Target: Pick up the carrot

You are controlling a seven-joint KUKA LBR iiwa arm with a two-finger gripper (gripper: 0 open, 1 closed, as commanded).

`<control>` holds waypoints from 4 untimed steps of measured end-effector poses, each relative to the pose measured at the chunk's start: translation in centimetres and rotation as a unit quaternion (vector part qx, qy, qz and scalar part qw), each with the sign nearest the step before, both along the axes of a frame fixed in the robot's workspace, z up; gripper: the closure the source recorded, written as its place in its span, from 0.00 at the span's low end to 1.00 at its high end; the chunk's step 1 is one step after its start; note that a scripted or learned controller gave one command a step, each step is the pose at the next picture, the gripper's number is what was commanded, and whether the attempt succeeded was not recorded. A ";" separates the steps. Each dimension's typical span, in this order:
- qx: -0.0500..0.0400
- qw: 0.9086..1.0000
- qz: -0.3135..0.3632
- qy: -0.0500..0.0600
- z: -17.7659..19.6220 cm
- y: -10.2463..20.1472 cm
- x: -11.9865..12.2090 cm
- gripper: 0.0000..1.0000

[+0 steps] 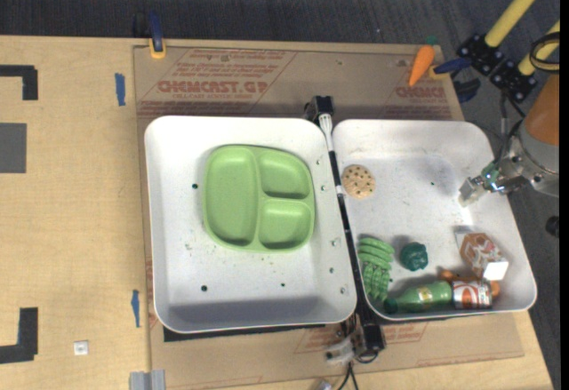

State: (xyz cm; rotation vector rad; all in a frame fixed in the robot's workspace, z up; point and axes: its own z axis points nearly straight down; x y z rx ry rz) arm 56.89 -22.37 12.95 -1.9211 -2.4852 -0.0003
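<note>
Table (80, 202) carrying 2 white bins. The left bin (173, 290) holds 1 green divided plate (258, 197). The right bin (418, 148) holds 1 green bottle (427, 295), 1 leafy green item (374, 262), 1 wrapped packet (480, 250), 1 cookie (357, 180) and 1 small dark-green piece (412, 256). The gripper (484, 184) hangs over the right bin's right rim; whether its fingers stand wide or narrow cannot be told, and nothing is seen between them. The 1 carrot (421, 65) lies outside both bins, on the cardboard beyond the right bin's far edge. The task appears barely begun: reach, grasp and lift all remain.
</note>
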 end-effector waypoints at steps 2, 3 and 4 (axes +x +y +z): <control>-0.001 0.998 0.065 -0.002 7.9 8.0 -6.2 1.00; 0.000 0.993 0.120 0.000 5.5 14.4 -8.5 1.00; 0.000 0.991 0.131 0.000 -1.1 12.4 -9.0 1.00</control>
